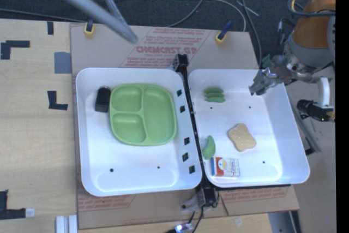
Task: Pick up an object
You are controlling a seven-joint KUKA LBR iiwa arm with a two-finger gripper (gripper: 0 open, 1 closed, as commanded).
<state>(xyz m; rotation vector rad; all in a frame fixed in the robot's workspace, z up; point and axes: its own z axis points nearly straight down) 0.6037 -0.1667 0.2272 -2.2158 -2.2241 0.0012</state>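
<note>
The arm comes in from the right, its orange band high at the right edge, and the jaws (260, 86) hang over the far right part of the right bin (292, 142), close to that bin's far wall. Nothing lies between them. Whether they stand wide or narrow, I cannot tell, since the tips are small and dark against the white floor.

Four things lie in the right bin. Nearest the jaws is a small green ridged piece (214, 95), near the far left of the bin beside the divider, with its long axis running left to right. A tan biscuit-shaped piece (241, 137) sits near the middle of the bin, toward the near edge from the jaws and slightly left; its long axis slants from far-left to near-right. A green curved piece (209, 146) lies along the left wall, and a small printed packet (226, 166) lies flat near the near left corner.

The left bin (87, 133) holds a green divided plate (143, 114) with a small black block (102, 99) touching its left edge.

The tan piece looks the likeliest target: it stands apart from walls and neighbours, so the coming move would be a short travel toward the near edge and then a descent, with the jaws closing across its shorter width.
</note>
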